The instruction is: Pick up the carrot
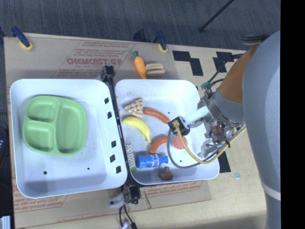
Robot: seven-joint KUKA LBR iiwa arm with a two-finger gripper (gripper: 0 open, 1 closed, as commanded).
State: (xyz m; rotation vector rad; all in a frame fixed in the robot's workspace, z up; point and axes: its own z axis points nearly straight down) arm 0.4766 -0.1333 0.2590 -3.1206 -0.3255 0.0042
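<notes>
Well apart from the jaws, beyond the far rim of the right bin (183, 88), the carrot (139, 66) lies on the bench (86, 56). It is outside both bins, its green top pointing away from the jaws, and a small tan bun-like piece (155, 69) lies just beside it on the side nearer the jaws. The jaws hang on the arm (267, 109) over that bin's right-hand side, and I cannot tell whether they are apart or together; nothing shows between them. Closest to them inside the bin sits a pink piece (179, 142). Farther off are two orange sausage-like pieces (156, 114) (158, 143), a banana (138, 127) and a blue bottle (151, 161). The orange pieces could be mistaken for the target. I judge the reach has not begun, since the jaws must clear the rim to get there. Bare bench lies on the carrot's far side from the jaws, while the bun crowds its near side, so closing across the carrot's width looks safest.
</notes>
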